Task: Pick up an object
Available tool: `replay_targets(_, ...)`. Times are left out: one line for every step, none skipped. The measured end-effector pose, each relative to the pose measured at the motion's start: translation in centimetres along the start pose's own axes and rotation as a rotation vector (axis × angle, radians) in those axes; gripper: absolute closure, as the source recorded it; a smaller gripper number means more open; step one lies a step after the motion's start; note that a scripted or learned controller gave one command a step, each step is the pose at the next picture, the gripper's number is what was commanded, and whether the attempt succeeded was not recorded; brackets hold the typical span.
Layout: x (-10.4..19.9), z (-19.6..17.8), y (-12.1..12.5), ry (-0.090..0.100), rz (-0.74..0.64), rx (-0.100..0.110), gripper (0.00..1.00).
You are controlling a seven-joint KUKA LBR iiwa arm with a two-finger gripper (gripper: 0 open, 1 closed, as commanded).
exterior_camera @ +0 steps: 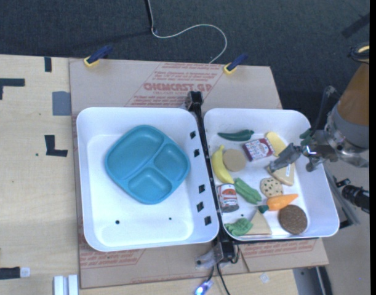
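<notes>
Here, far left of the gripper (288, 160): a blue divided plate (147, 163) in the left bin (95, 165). Nearer left: banana (221, 165), soup can (228, 197), green pepper (236, 135). Just below: cracker wedge (284, 176), cookie (271, 186), carrot (280, 202). Fingers' state: cannot tell. Nothing visibly gripped.

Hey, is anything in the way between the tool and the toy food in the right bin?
Nothing visible: the grey two-finger tool hangs directly over the pale wedge-shaped toy in the right white bin.
</notes>
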State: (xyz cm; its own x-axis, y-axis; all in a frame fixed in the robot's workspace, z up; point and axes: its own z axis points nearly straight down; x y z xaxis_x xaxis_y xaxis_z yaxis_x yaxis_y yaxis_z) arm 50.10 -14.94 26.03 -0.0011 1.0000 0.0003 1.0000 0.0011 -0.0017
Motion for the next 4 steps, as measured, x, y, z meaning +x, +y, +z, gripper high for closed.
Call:
replay_targets(0.1,-1.0,0.0,0.0,-0.001,0.001,1.0)
replay_targets(6.7,1.4,-1.9,0.002,-0.005,0.004,1.0)
replay_targets(12.5,8.0,2.2,0.001,-0.006,0.004,1.0)
replay_targets(16.4,-1.0,-1.9,0.002,-0.005,-0.004,1.0)
